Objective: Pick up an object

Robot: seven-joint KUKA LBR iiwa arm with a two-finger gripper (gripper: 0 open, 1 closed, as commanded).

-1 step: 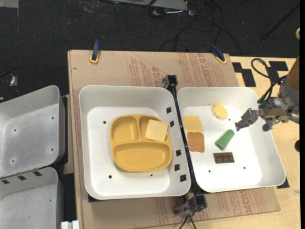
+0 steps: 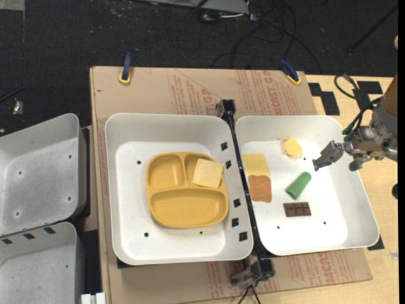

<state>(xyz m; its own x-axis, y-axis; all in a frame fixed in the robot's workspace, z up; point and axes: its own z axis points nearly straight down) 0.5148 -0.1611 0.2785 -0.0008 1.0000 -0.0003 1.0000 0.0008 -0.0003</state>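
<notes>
The gripper (image 2: 345,155) hangs over the right bin (image 2: 354,230), by its right side. Its fingers look spread apart with nothing between them. Under it lie a green block (image 2: 298,185), a round yellow piece (image 2: 292,147), a brown slice (image 2: 260,188) and a chocolate bar (image 2: 297,209). A yellow tray (image 2: 183,201) sits in the left bin (image 2: 126,233)

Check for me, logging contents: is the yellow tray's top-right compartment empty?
No. A pale cheese slice lies in the yellow tray, overlapping its top-right compartment.
</notes>
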